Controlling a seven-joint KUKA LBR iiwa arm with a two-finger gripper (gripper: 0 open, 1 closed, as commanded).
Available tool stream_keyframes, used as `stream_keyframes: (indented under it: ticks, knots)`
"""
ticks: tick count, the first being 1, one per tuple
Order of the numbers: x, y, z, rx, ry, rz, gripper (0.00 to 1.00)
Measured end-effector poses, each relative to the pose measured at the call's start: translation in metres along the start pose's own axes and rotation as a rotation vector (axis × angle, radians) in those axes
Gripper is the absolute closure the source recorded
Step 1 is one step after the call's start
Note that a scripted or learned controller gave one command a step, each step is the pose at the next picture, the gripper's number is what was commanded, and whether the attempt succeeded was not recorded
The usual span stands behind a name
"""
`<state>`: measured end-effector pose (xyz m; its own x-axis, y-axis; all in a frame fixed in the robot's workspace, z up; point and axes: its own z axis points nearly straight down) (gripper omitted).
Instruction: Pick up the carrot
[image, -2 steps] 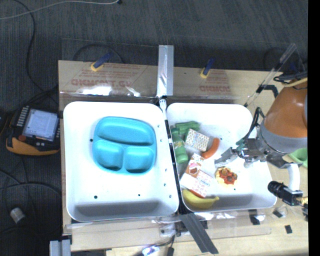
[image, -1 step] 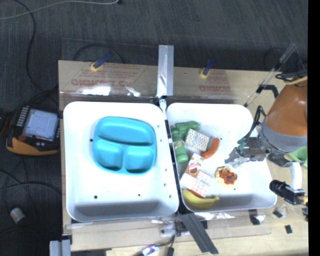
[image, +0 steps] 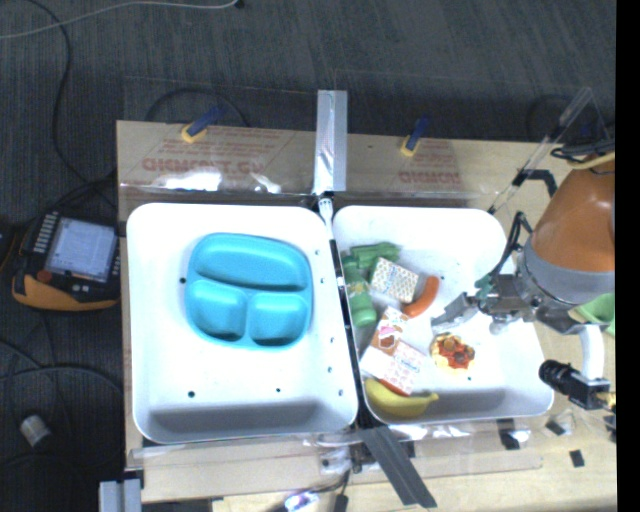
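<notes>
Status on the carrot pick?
Gripper over right bin, nothing visibly held. Carrot lying just left of it, against a patterned box. Not lifted.

Tool hangs just beside the carrot in the right bin.

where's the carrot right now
The carrot lies in the right bin, near its middle, just right of the patterned box and left of the gripper.

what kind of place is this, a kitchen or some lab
Most likely a robotics lab bench, not a kitchen: a grey and orange arm reaches over two white bins, toy food like a carrot fills one, and cables cross the carpet.
</notes>
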<state>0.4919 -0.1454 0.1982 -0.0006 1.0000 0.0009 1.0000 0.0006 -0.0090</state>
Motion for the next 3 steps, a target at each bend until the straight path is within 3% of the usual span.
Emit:
stream_keyframes:
  ticks: [1, 2, 3]
  knots:
    - [0.014, 0.049, 0.100, -0.005, 0.000, 0.039, 0.00]
    - [0.014, 0.048, 0.092, -0.001, 0.001, 0.040, 1.00]
    - [0.012, 0.081, 0.104, -0.008, 0.000, 0.185, 1.00]
